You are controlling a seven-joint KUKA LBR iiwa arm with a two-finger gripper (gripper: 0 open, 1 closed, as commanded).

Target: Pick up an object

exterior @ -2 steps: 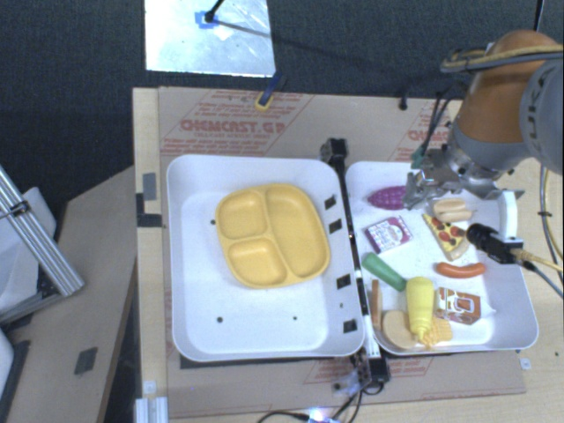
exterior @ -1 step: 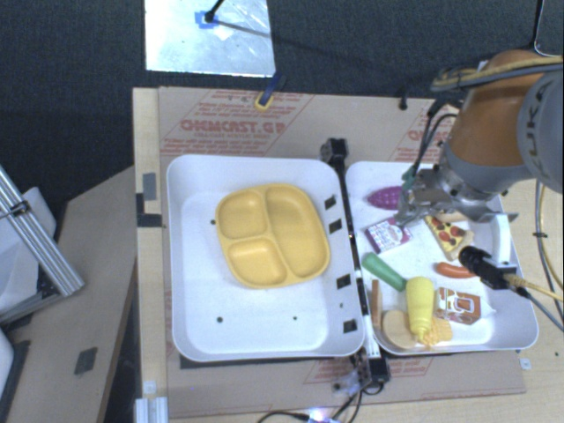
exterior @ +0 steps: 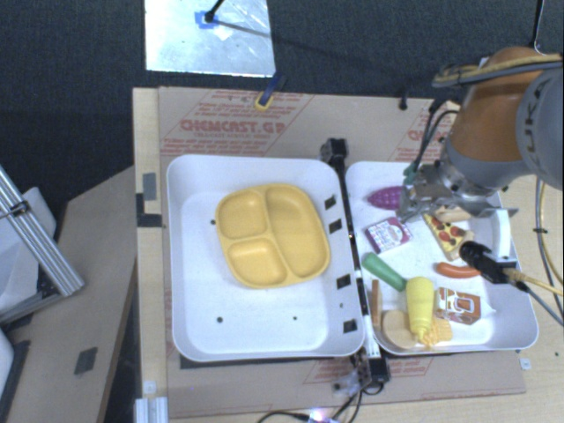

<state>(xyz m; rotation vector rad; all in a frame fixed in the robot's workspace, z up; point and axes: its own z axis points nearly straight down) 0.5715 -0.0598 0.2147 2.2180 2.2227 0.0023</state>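
My gripper (exterior: pixel 412 204) hangs low over the back of the right bin (exterior: pixel 527 324), the arm reaching in from the right. Just left of it lies a purple item (exterior: pixel 382 197). In front of it sits a small maroon-and-white carton (exterior: pixel 388 233). A pizza slice (exterior: pixel 448 234) lies at its right, partly under the wrist. Nearer the front are a green cucumber (exterior: pixel 382 270), a sausage (exterior: pixel 455 270), a yellow mustard bottle (exterior: pixel 420 300), a red-and-white box (exterior: pixel 461 307) and a tan round piece (exterior: pixel 396 329). I see nothing held by the gripper.
The left bin (exterior: pixel 198 315) holds a yellow divided plate (exterior: pixel 271 236). A black divider strip (exterior: pixel 345 236) runs between the bins. A shiny metal sheet (exterior: pixel 210 25) lies beyond the bench, and a metal frame (exterior: pixel 31 245) stands at the far left.
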